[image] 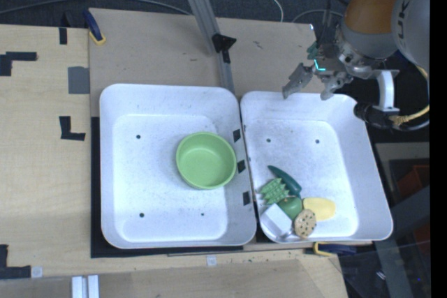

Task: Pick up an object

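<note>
Grey and orange, the robot arm keeps its 2-finger gripper point(308, 86) above the far rim of the right white bin point(363, 171), fingers spread apart and holding nothing. Well below it, in the near corner, lie the small toys point(293, 206) to pick; a round green bowl point(205, 160) sits far to its left.

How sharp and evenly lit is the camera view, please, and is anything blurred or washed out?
In the camera view, light is even and soft; the green bowl casts only a faint shadow in the left bin. The gripper looks slightly soft. The small objects in the right bin are too coarse to identify. The white bins look bright, their speckles visible.
</note>
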### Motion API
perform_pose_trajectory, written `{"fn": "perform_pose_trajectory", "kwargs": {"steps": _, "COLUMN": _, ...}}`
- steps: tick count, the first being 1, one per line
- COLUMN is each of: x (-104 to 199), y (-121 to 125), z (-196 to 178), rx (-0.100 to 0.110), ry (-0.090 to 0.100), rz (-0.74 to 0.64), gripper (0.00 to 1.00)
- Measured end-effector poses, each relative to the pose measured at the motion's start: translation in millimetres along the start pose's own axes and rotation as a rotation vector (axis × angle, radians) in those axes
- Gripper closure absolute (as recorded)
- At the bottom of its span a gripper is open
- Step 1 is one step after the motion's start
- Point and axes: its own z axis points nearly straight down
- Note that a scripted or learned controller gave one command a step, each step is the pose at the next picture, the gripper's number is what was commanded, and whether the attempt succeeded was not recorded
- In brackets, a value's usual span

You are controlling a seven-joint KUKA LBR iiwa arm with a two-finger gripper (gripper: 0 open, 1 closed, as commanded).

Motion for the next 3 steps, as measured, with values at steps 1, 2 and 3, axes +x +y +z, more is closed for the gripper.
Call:
{"fn": "perform_pose_trajectory", "kwargs": {"steps": 1, "x": 2, "y": -6, "z": 45, "rx": 0.004, "ry": -0.001, "rz": 0.001, "gripper": 0.00}}
{"fn": "perform_pose_trajectory", "kwargs": {"steps": 2, "x": 1, "y": -4, "z": 90, "rx": 0.005, "ry": -0.001, "rz": 0.001, "gripper": 0.00}}
{"fn": "perform_pose_trajectory", "kwargs": {"steps": 3, "x": 5, "y": -13, "z": 152, "rx": 0.007, "ry": 0.000, "rz": 0.001, "gripper": 0.00}}
